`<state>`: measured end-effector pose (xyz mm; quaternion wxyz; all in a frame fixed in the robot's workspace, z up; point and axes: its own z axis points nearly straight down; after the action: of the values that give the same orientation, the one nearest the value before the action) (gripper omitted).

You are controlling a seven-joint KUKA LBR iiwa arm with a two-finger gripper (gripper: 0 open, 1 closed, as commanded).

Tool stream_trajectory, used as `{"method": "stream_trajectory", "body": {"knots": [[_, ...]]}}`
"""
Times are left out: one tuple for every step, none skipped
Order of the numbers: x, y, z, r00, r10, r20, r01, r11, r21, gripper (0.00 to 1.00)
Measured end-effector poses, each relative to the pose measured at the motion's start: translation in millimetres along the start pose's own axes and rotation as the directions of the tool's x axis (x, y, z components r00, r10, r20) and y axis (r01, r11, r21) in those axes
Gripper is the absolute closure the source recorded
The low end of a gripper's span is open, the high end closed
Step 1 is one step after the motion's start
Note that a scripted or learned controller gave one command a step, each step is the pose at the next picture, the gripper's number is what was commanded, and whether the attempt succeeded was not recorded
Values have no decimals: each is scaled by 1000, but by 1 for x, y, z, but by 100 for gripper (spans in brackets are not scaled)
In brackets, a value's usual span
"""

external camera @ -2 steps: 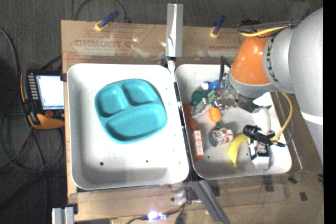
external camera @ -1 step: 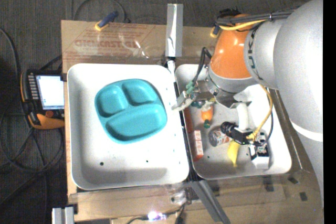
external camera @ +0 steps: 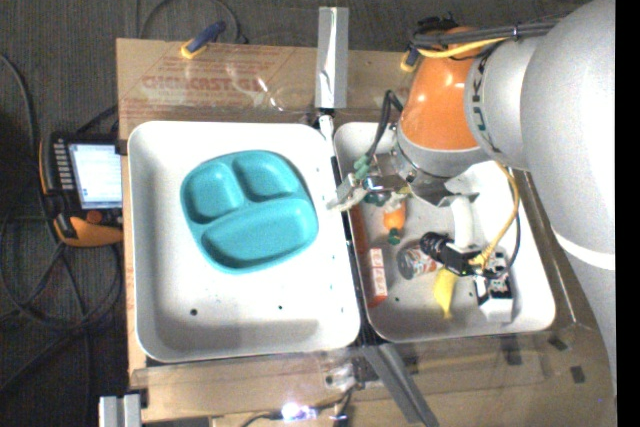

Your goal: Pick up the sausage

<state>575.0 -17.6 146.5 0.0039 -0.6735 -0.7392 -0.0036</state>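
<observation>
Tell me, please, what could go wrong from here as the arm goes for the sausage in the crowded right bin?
The sausage lies against the right bin's left wall, so a grasp could catch that wall. The banana and a can-like item crowd close by and may be bumped or grabbed instead. The arm hides part of the bin, so the tool's state is uncertain.

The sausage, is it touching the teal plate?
Apart. The camera view shows the sausage in the right bin, the teal plate in the left bin.
</observation>
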Motion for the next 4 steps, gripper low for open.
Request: {"method": "stream_trajectory", "body": {"knots": [[-20,-17,-83,994,107,14,-107,994,1,0],[-90,-45,27,1000,-19,11,19,1000,5,0],[-75,-29,37,975,223,10,-223,975,3,0],[-69,-74,50,978,206,11,-206,979,4,0]]}}
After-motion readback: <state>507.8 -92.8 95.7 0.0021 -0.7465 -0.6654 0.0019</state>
